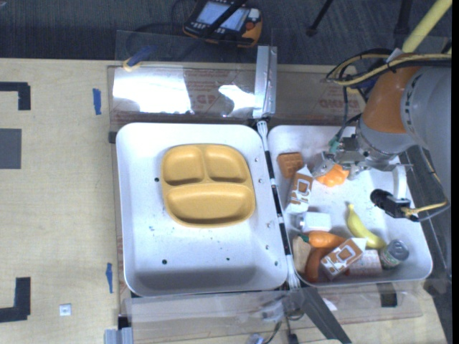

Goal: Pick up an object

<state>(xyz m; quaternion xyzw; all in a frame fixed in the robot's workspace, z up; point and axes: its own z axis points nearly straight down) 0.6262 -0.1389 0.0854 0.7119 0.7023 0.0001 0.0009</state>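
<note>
Right now I'm watching the tool (343,162) hovering at the upper middle of the right bin (419,264), right over a small orange object (332,176); whether it's spread or pinching, I cannot tell. I'm worrying about the crowding: a carton (300,191) is sitting just beside, so a descent could be nudging it or rolling the orange piece away from the banana (360,227).

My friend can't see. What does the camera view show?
A grey robot arm reaches over the right bin, its tool by a small orange object amid a banana and cartons. The left bin holds a yellow divided tray.
</note>
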